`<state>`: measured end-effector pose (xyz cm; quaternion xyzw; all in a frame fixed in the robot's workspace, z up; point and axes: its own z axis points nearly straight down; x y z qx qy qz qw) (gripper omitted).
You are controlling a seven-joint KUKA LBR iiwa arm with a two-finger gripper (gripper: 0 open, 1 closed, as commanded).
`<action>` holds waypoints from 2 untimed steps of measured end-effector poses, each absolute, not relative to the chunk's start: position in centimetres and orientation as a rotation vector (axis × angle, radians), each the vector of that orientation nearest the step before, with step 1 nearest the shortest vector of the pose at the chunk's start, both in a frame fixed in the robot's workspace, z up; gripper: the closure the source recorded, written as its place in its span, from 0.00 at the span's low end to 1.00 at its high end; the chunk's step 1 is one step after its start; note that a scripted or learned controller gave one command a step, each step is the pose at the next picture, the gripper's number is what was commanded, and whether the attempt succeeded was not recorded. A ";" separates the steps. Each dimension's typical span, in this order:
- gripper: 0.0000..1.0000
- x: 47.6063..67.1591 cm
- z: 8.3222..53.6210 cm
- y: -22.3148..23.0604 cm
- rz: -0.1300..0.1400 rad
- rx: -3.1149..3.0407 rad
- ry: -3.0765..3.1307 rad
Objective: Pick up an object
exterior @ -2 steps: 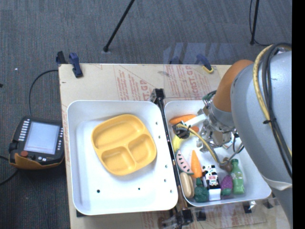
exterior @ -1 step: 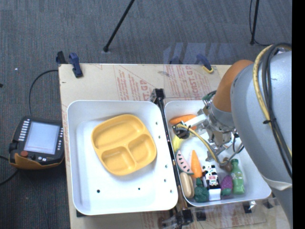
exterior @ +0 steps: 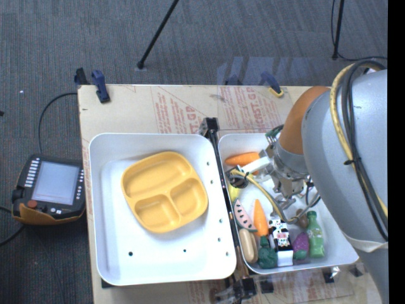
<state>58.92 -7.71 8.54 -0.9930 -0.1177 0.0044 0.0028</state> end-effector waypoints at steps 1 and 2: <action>0.00 60.2 8.6 -7.9 0.011 -3.118 -0.326; 0.00 61.7 8.7 -7.8 0.007 -3.115 -0.353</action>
